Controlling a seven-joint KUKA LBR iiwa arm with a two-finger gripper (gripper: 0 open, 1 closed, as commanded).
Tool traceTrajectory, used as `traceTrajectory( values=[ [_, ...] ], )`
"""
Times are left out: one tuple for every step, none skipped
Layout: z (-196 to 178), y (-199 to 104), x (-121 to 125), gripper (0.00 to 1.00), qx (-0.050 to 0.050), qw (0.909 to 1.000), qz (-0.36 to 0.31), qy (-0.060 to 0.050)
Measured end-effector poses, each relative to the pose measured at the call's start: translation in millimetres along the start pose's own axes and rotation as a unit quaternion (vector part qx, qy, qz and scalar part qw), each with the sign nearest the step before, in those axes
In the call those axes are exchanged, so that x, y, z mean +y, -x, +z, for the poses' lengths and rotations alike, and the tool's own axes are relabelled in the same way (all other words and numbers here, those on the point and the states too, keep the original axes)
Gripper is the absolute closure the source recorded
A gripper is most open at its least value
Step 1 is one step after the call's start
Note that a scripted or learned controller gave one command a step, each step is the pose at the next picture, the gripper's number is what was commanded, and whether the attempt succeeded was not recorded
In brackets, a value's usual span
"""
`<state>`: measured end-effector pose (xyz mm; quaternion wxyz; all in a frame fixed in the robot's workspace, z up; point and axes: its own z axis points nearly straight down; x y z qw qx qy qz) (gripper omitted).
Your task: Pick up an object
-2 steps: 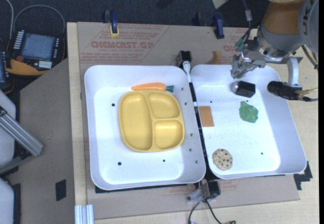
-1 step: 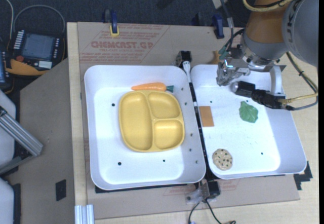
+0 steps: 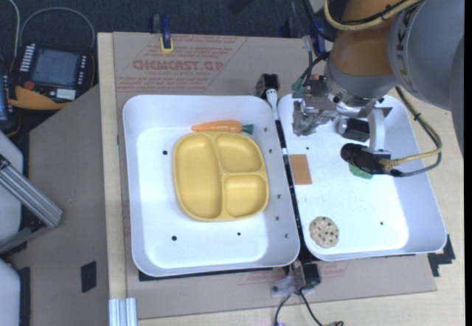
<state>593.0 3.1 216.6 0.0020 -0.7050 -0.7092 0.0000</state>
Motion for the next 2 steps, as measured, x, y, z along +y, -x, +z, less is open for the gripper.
traceTrajectory(
  values=[
    [5.9,-45.0,-15.8,1.0,0.0,1.0,0.0,-0.001],
    [-6.6,-88.5,-42.1,1.0,0.0,1.0,0.0,0.0]
  ],
)
